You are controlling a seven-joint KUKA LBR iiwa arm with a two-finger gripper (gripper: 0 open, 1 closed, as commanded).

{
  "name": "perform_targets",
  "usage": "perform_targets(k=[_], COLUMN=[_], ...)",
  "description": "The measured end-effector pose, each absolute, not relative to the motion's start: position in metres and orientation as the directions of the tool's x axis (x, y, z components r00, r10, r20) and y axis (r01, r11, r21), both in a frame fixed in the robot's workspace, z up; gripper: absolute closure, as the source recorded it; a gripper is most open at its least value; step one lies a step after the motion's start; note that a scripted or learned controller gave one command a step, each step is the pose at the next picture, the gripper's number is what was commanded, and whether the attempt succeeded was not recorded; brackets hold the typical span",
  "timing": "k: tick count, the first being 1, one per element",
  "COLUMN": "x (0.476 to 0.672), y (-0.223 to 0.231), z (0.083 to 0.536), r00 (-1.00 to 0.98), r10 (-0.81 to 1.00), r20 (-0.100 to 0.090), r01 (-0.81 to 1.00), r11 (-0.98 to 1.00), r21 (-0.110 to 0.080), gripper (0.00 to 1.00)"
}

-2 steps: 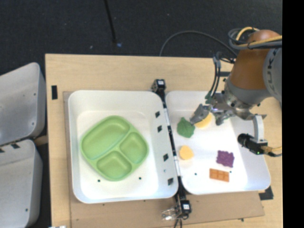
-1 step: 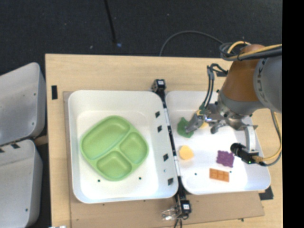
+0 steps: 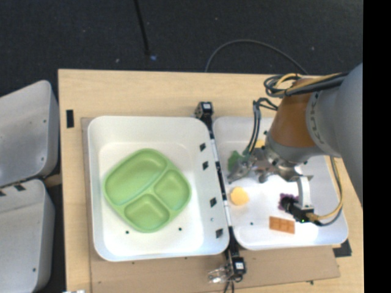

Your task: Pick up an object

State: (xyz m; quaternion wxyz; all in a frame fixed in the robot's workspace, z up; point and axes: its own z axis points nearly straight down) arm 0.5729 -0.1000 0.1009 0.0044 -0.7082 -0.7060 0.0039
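In the right-hand shallow white bin [image 3: 317,237], nearest the camera, a small flat orange-brown rectangular piece [image 3: 282,225] lies by the front wall, with a small dark purple object [image 3: 286,201] just behind it and a round yellow-orange ball [image 3: 239,196] to the left, close to the divider between the bins. Behind these the grey arm's gripper [image 3: 264,168] hangs low over the bin floor beside a small green object [image 3: 236,160]; whether it is released or clenched I cannot tell. In the left white bin [image 3: 98,237] lies a light green plastic plate with three compartments [image 3: 146,190].
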Motion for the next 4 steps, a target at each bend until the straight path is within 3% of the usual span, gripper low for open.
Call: perform_targets(k=[1,2,4], x=[0.573,0.573,0.584], y=[-0.101,-0.102,-0.105], z=[0.097,0.105,0.210], r00=[0.004,0.009,-0.004], r10=[1.000,1.000,1.000], r20=[0.001,0.002,-0.001], r01=[1.000,1.000,1.000], r11=[-0.004,-0.009,0.004], r21=[-0.007,-0.008,0.002], gripper=[0.00,1.00,1.00])
